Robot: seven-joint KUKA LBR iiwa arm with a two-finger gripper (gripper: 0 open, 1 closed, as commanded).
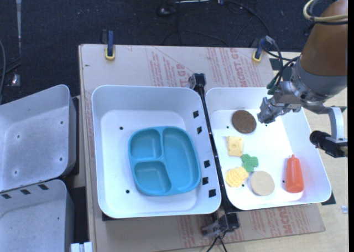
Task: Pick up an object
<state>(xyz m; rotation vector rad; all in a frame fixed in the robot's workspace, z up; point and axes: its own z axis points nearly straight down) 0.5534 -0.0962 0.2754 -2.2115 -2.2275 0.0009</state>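
The right bin [310,134] holds several toy foods: a brown round cookie [243,121], a yellow cheese wedge [235,146], a green broccoli piece [250,162], a yellow ridged chip [237,177], a tan round disc [262,183] and an orange-red bottle [293,174]. My gripper [267,113] hangs over the bin's upper part, just right of the brown cookie. Its dark fingers point down and to the left, and nothing shows between them.
The left bin [110,134] contains a blue divided tray [164,160]. Black clips line the seam between the bins. Yellow clamps [110,52] hold the cardboard-covered bench at the back. White spare bins [33,134] lie off the bench at left.
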